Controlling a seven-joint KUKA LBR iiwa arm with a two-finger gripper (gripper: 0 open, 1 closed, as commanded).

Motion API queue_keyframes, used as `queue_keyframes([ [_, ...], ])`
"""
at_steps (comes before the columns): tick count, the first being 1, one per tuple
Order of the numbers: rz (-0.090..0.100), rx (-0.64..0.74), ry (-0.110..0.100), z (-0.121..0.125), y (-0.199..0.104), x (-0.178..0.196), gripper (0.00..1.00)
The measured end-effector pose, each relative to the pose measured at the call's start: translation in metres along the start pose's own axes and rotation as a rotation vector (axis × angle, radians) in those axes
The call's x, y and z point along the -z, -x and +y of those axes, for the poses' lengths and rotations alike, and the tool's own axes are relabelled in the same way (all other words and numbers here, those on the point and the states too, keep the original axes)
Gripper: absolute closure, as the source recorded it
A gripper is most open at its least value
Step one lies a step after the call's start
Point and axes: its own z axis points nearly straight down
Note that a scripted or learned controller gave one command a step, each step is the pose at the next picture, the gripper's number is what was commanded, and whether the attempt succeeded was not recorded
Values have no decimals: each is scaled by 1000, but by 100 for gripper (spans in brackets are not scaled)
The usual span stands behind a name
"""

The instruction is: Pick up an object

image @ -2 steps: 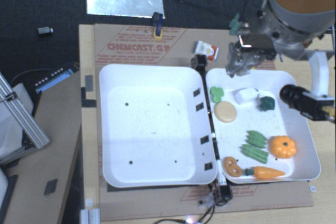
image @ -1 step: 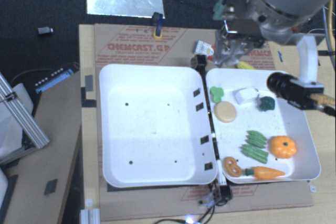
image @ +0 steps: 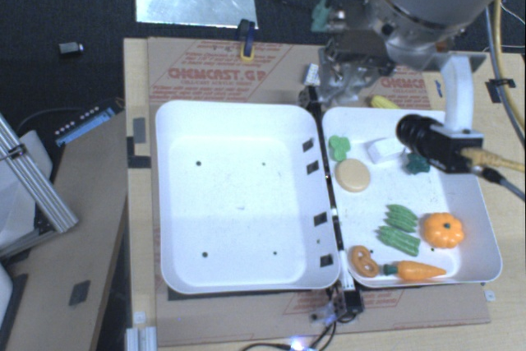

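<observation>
The right bin (image: 485, 247) holds several toy foods. A small green piece (image: 339, 147) and a beige disc (image: 353, 175) lie near its left wall. A white block (image: 382, 150) and a teal piece (image: 417, 164) sit further back. Two green bean pods (image: 400, 228), an orange pumpkin (image: 442, 230), a pretzel (image: 363, 260) and a carrot (image: 415, 270) lie toward the front. A yellow item (image: 382, 103) rests at the back rim. My gripper (image: 343, 78) hangs above the back left corner of this bin, with nothing seen held in it.
The left bin (image: 238, 193) stands beside the right one, with a black hinge strip (image: 325, 185) between them. A black cylinder on a white bracket (image: 431, 140) juts from the arm over the right bin. Cables trail at the right edge.
</observation>
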Motion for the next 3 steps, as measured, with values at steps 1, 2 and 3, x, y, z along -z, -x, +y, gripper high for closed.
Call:
queue_keyframes([
  [1, -4, 0, -8, 0, -16, -123, 100],
  [2, 0, 1, 1, 0, -64, -106, 100],
  [3, 0, 0, 0, 0, -80, -104, 100],
])
